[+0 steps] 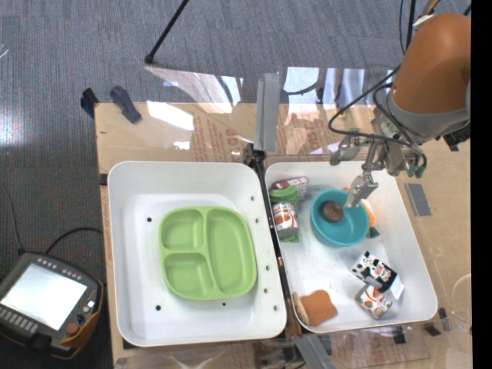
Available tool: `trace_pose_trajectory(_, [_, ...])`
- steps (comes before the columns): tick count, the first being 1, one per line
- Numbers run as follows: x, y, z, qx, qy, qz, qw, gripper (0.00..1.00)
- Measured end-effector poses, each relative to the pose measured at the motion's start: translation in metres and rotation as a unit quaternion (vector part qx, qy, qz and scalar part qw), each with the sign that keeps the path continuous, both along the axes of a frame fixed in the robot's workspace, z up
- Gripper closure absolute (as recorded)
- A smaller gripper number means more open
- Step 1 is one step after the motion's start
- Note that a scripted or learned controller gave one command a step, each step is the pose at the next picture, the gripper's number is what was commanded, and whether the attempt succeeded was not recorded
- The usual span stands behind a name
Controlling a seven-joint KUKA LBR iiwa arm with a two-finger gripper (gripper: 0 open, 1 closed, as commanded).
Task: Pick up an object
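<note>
I see the worktop [177, 133] carrying two bins. In the left bin [131, 198] lies a green divided plate [207, 252]. The right bin [411, 260] holds a teal bowl [346, 233] near its centre, with small cartons at five o'clock and cans at nine o'clock. My jaws [360, 191] hang over the bowl's one o'clock rim; I cannot tell their state.

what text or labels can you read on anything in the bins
None can be read.
Can beside the blue bowl: printed label, too blurred.
Black-and-white carton: pattern, no legible words.
Small packet near it: print too small.
Packet at the bin's top: blurred.
</note>
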State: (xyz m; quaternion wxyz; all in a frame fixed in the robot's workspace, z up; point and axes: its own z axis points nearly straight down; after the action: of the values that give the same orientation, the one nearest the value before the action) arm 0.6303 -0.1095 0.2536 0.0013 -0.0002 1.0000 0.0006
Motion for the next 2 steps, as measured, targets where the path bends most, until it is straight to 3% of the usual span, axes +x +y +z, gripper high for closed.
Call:
trace_pose_trajectory(1, [-0.018, -0.048, -0.155, 0.0011, 0.006, -0.020, 0.9998, 0.00])
trace_pose_trajectory(2, [-0.110, -0.056, -0.164, 0.0003, -0.003, -0.065, 0.9979, 0.00])
